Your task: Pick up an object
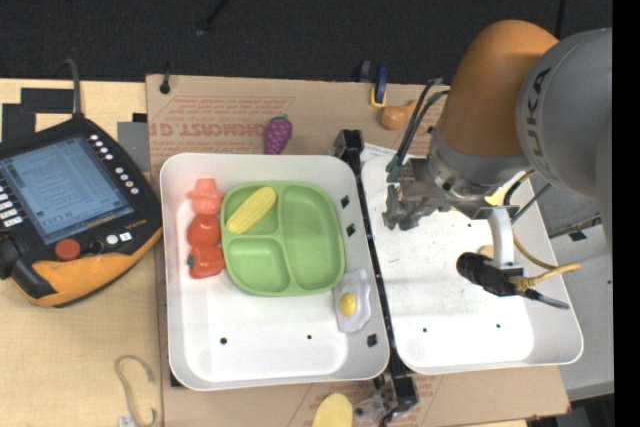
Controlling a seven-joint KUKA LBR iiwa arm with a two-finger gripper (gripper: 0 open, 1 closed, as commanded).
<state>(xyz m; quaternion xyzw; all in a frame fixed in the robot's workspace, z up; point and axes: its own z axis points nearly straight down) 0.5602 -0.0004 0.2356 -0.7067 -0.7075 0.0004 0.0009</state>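
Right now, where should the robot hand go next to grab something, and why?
Probably a short slide across toward the toy egg. The gripper hangs over the right bin, while the toy egg, the corn and the red toy all lie in the left bin. The toy egg looks nearest.

- The arm (pixel 575 115) is extended in from the right, grey, with its orange band (pixel 495 90) turned up toward the camera.
- The gripper (pixel 403 212) is pointed downward at the arm's left end.
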